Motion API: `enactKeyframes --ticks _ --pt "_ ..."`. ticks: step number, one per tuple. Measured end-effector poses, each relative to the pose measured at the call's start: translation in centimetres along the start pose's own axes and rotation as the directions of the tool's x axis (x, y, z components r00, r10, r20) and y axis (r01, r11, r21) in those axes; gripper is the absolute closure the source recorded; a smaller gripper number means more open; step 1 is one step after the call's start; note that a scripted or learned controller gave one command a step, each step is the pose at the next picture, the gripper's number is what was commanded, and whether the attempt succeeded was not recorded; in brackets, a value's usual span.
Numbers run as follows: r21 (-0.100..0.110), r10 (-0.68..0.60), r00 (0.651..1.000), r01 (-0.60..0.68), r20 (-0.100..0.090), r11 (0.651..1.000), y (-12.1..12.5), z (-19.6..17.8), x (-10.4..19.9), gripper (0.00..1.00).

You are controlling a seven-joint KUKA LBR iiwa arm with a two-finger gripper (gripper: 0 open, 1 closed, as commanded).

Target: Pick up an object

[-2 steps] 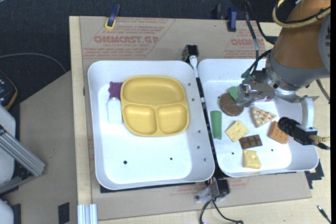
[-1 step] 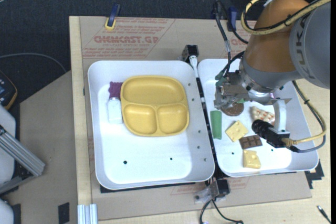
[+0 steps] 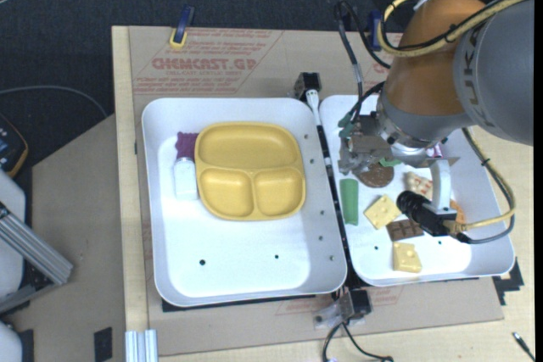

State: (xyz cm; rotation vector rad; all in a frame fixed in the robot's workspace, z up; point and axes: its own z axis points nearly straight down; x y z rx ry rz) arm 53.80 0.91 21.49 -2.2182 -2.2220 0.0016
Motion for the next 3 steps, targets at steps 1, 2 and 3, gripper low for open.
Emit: enactKeyframes --ticks 1,2,3 --pt "0.0 0.002 1.0 -0.002 -0.001 1.0 -0.7 -0.8 -0.3 1.0" --pt "-0.006 0.001 1.0 -0.001 0.001 1.0 0.8 -2.0 -0.4 1.0" --pt "0.002 0.003 1.0 -0.003 0.0 1.0 0.0 -0.2 -1.0 1.0"
